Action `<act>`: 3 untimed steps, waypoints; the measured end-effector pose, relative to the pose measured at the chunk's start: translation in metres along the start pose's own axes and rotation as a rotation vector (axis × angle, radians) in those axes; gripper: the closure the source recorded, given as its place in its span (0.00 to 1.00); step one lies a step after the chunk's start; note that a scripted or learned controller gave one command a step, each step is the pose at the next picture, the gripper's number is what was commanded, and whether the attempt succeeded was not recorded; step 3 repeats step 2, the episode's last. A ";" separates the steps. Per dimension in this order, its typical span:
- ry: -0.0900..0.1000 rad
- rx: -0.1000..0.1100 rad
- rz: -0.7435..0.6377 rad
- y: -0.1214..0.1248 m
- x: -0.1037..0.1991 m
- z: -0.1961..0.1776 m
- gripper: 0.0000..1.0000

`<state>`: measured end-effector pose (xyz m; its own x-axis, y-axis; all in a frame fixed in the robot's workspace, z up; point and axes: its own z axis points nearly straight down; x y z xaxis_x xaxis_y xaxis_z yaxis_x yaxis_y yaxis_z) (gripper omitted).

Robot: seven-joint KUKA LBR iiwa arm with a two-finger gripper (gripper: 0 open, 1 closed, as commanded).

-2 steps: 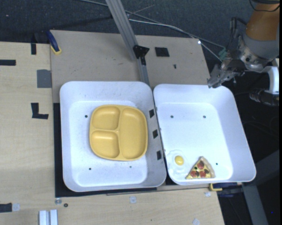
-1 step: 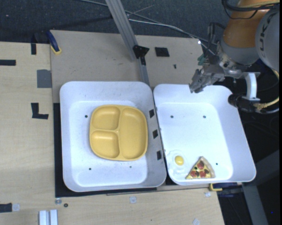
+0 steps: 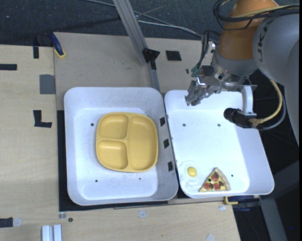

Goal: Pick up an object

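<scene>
A toy pizza slice [image 3: 215, 181] lies at the near edge of the right bin [image 3: 251, 149], with a toy fried egg [image 3: 190, 172] just left of it. A yellow divided plate [image 3: 126, 141] sits in the middle of the left bin [image 3: 76, 134]. My gripper [image 3: 195, 96] hangs over the far left corner of the right bin, well away from the pizza slice and the egg. Its fingers point down and nothing shows between them.
A slanted metal pole [image 3: 133, 26] rises behind the bins. Black tape marks lie on the wooden bench at the left. A black cable connector [image 3: 239, 117] hangs from the arm over the right bin's far side.
</scene>
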<state>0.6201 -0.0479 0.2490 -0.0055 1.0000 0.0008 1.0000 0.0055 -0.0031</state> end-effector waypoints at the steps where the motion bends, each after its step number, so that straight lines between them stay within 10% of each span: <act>1: 0.000 0.000 0.000 -0.012 0.051 -0.003 1.00; 3: 0.000 0.001 -0.001 -0.013 0.109 0.012 1.00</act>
